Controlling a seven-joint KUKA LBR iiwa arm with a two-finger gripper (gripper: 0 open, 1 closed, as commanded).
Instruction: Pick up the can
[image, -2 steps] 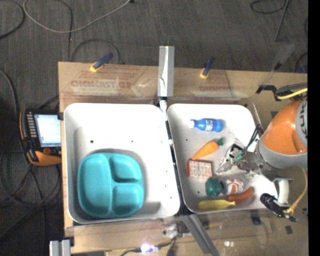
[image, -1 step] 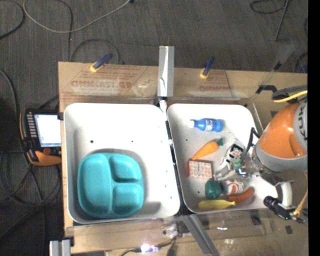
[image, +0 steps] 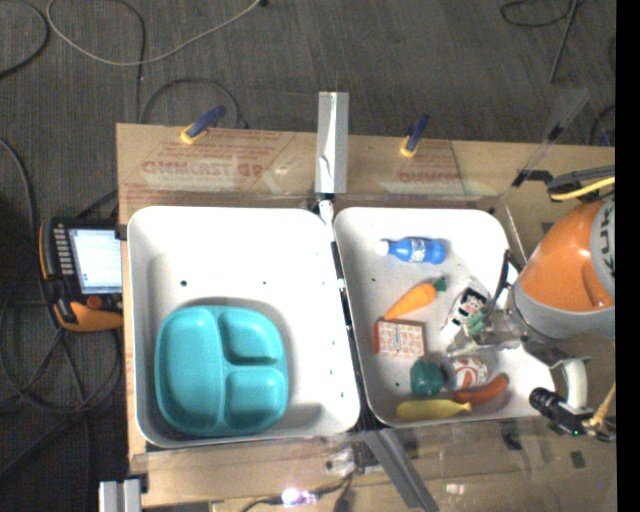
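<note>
Camera view
Landmark: right bin (image: 500, 232).
Can: the can (image: 467, 373) lies near that bin's front wall, toward its right side, touching a hot dog (image: 483, 391) and a green fruit (image: 428, 378); a banana (image: 432, 408) sits just in front.
Gripper: the gripper (image: 478, 328) hangs just behind the can; its spread cannot be told.
Risk: crowding may make the fingers catch the hot dog or fruit, or roll the can away.
Room: front and right walls close; open floor behind, between the carrot (image: 418, 297) and box (image: 400, 339).
</note>
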